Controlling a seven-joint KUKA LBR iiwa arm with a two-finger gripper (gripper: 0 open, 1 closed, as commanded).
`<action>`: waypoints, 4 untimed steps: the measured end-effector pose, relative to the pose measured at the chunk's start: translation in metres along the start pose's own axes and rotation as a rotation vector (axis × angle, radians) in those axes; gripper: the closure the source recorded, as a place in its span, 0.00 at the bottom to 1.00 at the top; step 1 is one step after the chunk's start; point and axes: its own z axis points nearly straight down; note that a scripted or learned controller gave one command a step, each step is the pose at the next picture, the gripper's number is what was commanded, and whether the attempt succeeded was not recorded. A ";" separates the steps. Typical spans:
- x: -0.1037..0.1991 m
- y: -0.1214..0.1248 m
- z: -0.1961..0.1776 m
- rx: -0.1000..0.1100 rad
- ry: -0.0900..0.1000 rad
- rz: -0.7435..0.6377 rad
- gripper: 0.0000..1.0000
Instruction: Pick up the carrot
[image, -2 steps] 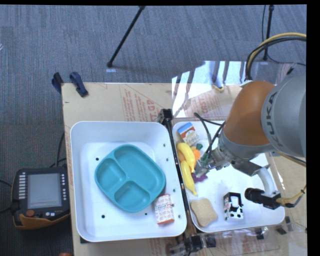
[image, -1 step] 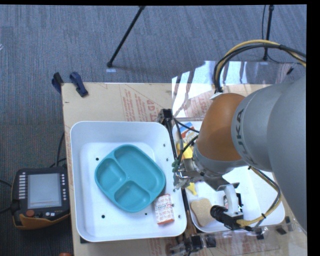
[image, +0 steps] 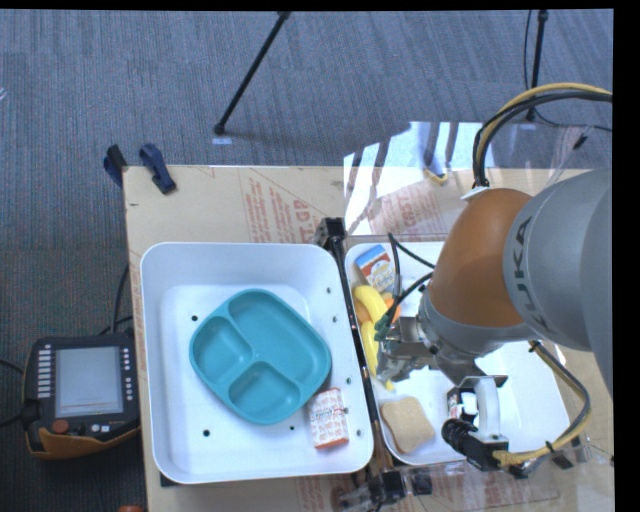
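We note the arm reaching in over the right bin (image: 520, 440), its wrist low above the bin's left edge. The gripper (image: 392, 362) sits just beside that edge, pointed down into the cluster of items there. Whether the claw is wide, narrow, or closed on anything we cannot tell; the wrist body covers it.

The carrot (image: 384, 321) shows as a small orange sliver along the right bin's left side, between a yellow banana (image: 369, 305) and the gripper housing. Most of it is hidden, so its lie is uncertain. It appears to rest in the bin, not lifted.

Other contents: a small carton (image: 374, 264) at the right bin's far left corner, a tan sponge (image: 407, 424) at its near left corner. The left bin (image: 160, 400) carries a teal divided plate (image: 260, 355) at centre and a small snack packet (image: 328, 418) toward its near right corner.

Progress, as we judge it: approach done, gripper at the carrot. Grasp unconfirmed; lift remains.
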 end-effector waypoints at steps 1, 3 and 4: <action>0.021 -0.001 -0.021 -0.002 0.000 0.094 1.00; 0.042 -0.002 -0.043 -0.005 0.002 0.334 1.00; 0.107 0.083 -0.039 -0.001 -0.002 0.098 1.00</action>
